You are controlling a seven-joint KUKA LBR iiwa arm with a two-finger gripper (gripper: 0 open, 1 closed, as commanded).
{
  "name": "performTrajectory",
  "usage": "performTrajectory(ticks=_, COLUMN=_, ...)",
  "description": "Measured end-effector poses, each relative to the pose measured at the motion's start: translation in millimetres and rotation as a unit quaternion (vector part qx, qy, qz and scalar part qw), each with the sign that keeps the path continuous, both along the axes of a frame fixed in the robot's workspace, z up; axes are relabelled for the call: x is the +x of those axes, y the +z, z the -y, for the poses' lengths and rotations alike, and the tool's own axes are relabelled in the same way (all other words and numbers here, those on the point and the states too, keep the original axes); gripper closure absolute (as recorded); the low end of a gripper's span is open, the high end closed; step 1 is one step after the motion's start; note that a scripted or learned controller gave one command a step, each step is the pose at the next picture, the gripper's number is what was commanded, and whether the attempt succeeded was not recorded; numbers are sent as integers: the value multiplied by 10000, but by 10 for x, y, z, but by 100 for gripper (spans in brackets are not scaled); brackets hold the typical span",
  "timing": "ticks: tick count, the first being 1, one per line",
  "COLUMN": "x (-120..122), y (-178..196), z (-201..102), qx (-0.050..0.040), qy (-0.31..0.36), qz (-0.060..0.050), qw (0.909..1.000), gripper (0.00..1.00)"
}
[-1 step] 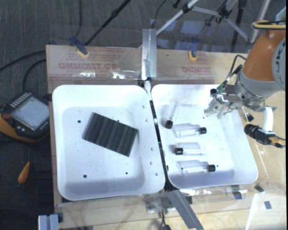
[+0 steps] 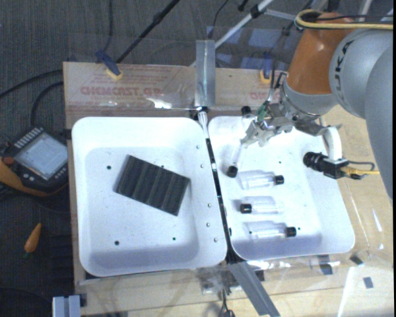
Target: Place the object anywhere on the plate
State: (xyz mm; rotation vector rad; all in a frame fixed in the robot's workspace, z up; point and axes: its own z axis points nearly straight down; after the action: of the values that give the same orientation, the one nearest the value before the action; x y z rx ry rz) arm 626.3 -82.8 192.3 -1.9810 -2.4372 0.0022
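The arm [image 2: 346,58] is reaching over the right bin [image 2: 330,233]. A dark ridged plate [image 2: 152,184] is lying in the left bin [image 2: 96,243]. The hand [image 2: 259,129] is pinching one clear tube [image 2: 234,156], hanging tilted above three others [image 2: 263,207].

Bench [image 2: 86,84], left bin [image 2: 86,243] and right bin [image 2: 330,236] touching side by side
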Motion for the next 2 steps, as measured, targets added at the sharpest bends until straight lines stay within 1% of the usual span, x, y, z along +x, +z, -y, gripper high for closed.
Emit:
performTrajectory(ticks=1, x=227, y=-209, z=-660, qx=-24, qy=989, qz=-275, qw=9947, gripper=100)
performTrajectory(ticks=2, x=383, y=608, z=-1331, qx=-9, qy=-474, qz=0, qw=9989, gripper=100)
